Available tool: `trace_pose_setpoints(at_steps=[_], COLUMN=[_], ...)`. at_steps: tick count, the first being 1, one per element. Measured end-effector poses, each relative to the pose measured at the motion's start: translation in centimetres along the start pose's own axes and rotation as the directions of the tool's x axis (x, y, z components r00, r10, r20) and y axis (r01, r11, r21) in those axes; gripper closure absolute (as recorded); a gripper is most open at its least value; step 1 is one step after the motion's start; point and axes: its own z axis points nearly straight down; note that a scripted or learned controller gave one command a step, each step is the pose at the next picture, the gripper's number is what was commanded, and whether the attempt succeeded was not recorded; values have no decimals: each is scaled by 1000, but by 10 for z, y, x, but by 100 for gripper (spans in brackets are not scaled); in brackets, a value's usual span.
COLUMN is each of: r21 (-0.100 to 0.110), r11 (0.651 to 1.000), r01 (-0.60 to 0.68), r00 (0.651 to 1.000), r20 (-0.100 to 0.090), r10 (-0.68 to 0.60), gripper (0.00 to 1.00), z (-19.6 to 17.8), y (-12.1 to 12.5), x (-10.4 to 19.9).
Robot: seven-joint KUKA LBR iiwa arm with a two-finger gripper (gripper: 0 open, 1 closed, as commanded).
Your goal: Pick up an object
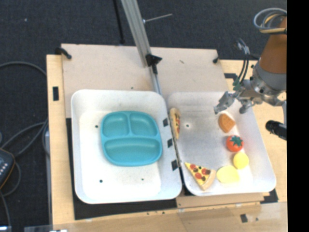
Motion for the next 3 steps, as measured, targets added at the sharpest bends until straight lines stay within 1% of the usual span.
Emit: trace_pose_setpoints(at_steps=[1, 2, 3], r21=[0, 4, 7], r11=[1000, 1000, 1000], r01=[0, -1, -3], r00=[1000, 1000, 1000], r20=[0, 0, -1], r10=[0, 1, 3], gripper=[0, 0, 0], z=[0, 43, 100], y=[0, 0, -9], x=[0, 4, -2])
